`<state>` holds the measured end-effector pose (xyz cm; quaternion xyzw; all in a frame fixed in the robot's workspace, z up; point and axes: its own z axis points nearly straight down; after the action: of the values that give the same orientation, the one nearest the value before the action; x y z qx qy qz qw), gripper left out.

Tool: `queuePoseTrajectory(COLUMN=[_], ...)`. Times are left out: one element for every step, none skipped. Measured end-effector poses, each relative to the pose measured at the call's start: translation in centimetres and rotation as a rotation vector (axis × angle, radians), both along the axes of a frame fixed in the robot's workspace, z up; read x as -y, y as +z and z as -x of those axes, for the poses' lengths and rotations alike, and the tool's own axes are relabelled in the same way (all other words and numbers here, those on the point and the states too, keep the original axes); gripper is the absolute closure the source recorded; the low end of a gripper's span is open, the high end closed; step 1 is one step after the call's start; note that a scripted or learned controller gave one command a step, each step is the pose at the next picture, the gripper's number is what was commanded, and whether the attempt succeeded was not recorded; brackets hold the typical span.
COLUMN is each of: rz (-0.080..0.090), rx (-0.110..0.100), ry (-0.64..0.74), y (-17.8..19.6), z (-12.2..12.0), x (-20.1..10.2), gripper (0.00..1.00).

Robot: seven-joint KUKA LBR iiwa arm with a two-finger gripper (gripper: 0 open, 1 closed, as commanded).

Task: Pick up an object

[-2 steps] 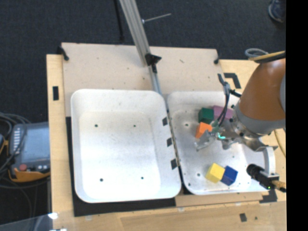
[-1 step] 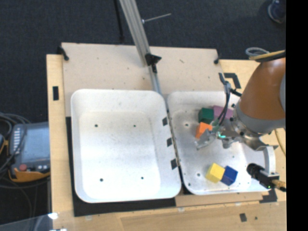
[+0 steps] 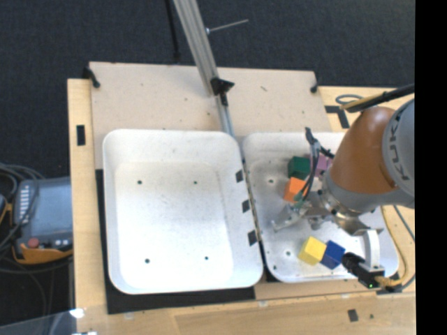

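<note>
Arm (image 3: 370, 162) reaching in from right, wrist bent down, claw (image 3: 297, 211) low.

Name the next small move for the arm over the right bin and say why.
Probably a short descent toward the orange block. The gripper sits low in the right bin just below that block, with the green block beyond it, and nothing visible between its fingers.

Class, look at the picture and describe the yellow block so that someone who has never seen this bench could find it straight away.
Start at the right bin of the two white bins, the one the arm reaches over. Look toward its near edge, below the arm's wrist: the yellow block lies there, touching a blue block on its right. It is the only yellow thing; the green block and orange block lie farther back.
</note>
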<state>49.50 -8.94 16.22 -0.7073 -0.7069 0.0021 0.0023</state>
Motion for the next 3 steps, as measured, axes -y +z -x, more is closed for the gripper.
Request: queuePoseTrajectory(rz=[0.0, 0.001, 0.001], rx=[0.002, 0.007, 0.012], ry=[-0.001, -0.002, -0.006], y=[-4.3, -6.4, -5.3], z=[0.4, 0.3, 0.2], x=[-0.1, 0.1, 0.2], gripper=[0.0, 0.0, 1.0])
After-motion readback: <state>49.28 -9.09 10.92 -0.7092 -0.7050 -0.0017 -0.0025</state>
